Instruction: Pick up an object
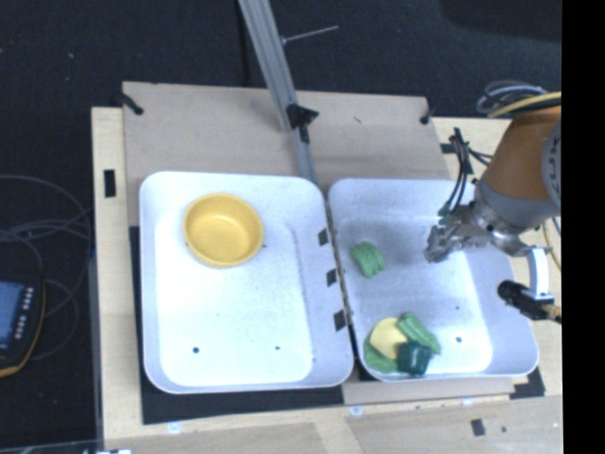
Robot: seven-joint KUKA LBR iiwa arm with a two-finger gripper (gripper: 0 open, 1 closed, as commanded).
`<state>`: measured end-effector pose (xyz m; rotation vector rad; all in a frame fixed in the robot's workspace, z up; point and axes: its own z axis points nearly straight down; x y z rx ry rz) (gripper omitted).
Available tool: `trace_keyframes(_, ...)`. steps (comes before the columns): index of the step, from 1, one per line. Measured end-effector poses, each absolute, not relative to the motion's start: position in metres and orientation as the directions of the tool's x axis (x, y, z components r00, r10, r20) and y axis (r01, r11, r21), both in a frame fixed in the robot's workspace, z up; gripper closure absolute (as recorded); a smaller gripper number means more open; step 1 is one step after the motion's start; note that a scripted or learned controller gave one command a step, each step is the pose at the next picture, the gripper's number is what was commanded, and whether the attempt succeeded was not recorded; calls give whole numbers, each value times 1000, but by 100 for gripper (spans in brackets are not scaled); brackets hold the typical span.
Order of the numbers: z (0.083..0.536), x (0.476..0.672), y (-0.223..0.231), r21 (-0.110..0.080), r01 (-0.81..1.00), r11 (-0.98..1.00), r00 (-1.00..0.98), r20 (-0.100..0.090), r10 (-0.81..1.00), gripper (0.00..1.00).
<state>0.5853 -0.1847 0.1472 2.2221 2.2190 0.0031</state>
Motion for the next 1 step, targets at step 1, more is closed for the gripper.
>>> trace_keyframes(1,190,589,-183,4,1000,0,0,-1,1000,100)
